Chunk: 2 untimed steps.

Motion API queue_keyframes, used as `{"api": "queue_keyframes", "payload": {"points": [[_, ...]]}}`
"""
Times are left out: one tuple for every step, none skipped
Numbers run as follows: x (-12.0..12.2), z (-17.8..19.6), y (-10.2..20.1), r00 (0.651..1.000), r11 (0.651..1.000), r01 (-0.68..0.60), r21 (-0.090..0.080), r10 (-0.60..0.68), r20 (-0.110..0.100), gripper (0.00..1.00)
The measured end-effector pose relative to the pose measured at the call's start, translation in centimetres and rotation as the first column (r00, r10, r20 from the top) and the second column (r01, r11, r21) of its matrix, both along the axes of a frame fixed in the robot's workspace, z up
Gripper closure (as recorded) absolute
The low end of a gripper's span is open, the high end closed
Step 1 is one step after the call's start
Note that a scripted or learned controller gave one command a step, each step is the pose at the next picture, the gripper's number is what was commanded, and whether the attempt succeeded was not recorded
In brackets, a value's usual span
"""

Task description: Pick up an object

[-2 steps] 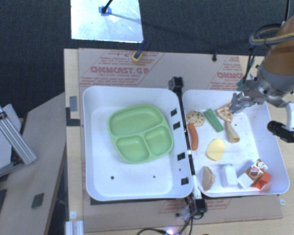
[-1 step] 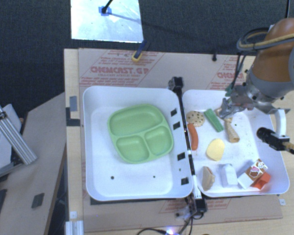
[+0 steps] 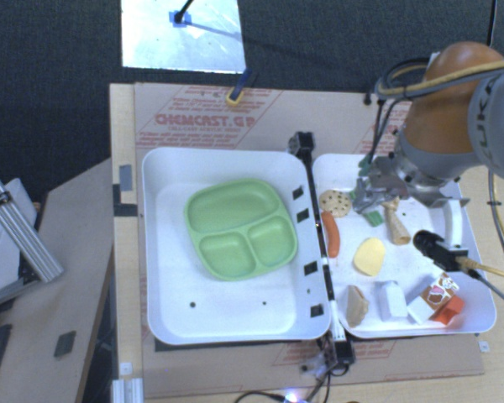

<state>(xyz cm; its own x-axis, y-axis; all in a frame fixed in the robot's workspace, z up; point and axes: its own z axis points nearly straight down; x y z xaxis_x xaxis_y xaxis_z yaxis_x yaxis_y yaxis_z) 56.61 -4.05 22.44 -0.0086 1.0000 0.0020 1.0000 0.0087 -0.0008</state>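
Low in the right-hand bin, toward the upper middle-right of the frame, the grey two-finger gripper hangs tips-down over a small dark green block; whether those tips are apart or together I cannot tell from here. The block lies just below the tips, a round speckled cookie just left of them, a tan cone-shaped piece just right. Behind the gripper the grey arm sweeps in from the right edge, wrist bent downward, its orange band bulging above.

Lower in that shallow white right bin lie a slim orange carrot-like stick by the left wall, a yellow rounded wedge mid-bin, a brownish bread-like lump near the bottom, a white block beside it, and a small white, brown and orange carton at lower right.

The shallow white left bin in mid-frame holds a pale green three-compartment plastic tray, lying flat, well apart from the gripper
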Motion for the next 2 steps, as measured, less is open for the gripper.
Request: {"api": "queue_keyframes", "payload": {"points": [[-2.9,0.5,5.5,1.0,1.0,0.0,0.0,0.0,-0.001,1.0],[-5.5,-0.4,9.0,1.0,1.0,0.001,-0.001,-0.001,-0.001,1.0]]}}
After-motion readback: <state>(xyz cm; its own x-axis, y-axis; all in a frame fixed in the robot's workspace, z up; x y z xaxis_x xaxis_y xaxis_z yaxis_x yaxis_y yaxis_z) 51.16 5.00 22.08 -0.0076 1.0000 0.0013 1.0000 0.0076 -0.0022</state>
